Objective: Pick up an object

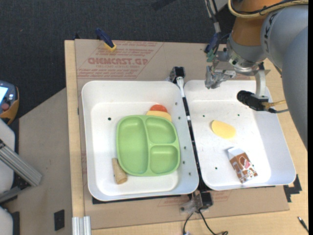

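Bench [122, 62]: one brown board top with red printed lettering near its far edge. One blue-and-yellow clamp [105, 39] sits at the far left corner of the board.

Arm [274, 23]: one, grey with an orange band, entering from the right and hanging over the far edge of the right bin.

Bins: two, white, shallow, side by side, touching along a dark centre seam. Left bin [93, 131]; right bin [274, 131].

Left bin contents, three items counted:
1. One green divided tray [146, 145], three compartments, lying flat near the middle.
2. One small red-and-yellow object [159, 110], partly tucked behind the far edge of the tray, touching it; shape otherwise unclear.
3. One tan cork-like cylinder [119, 171], lying just beside the tray's near left corner.

Right bin contents, two items counted:
1. One brown-and-white packet [242, 164], lying flat towards the near side.
2. One yellow oval piece [223, 129], near the middle, apart from the packet.

Gripper [213, 81]: one, over the far left corner of the right bin, well apart from both items there. Fingers point down; how far they are spread I cannot tell from this angle, and nothing is seen between them.

One black part [252, 100] with a cable hangs just right of the gripper, above the bin's far side.
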`<control>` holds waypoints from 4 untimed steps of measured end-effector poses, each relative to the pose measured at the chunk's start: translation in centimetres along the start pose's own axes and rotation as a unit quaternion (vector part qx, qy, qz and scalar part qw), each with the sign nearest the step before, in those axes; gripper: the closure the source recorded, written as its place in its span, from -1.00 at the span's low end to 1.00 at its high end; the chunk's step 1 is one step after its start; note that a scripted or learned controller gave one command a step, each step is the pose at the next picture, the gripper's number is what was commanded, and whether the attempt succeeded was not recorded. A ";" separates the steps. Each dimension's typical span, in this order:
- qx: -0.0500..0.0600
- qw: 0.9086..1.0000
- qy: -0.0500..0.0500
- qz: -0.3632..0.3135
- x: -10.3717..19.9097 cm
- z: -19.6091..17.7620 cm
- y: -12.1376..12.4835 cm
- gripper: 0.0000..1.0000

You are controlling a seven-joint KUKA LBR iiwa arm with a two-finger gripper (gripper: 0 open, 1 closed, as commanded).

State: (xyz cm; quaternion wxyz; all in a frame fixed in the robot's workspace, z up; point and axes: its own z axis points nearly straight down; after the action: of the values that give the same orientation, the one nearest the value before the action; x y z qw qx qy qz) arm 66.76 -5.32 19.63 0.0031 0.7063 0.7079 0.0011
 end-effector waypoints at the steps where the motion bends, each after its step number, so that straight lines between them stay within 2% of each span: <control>1: -0.003 1.000 0.002 -0.003 6.9 -7.5 0.1 1.00; 2: 0.008 1.000 0.002 -0.002 12.6 1.7 -0.3 1.00; 3: 0.007 1.000 0.002 -0.002 19.6 10.4 -0.4 1.00; 4: 0.004 1.000 0.002 0.002 17.4 6.8 -3.4 1.00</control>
State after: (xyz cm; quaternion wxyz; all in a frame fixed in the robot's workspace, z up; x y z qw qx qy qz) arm 63.33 12.04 12.81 -0.0009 0.7077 0.7065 -0.0006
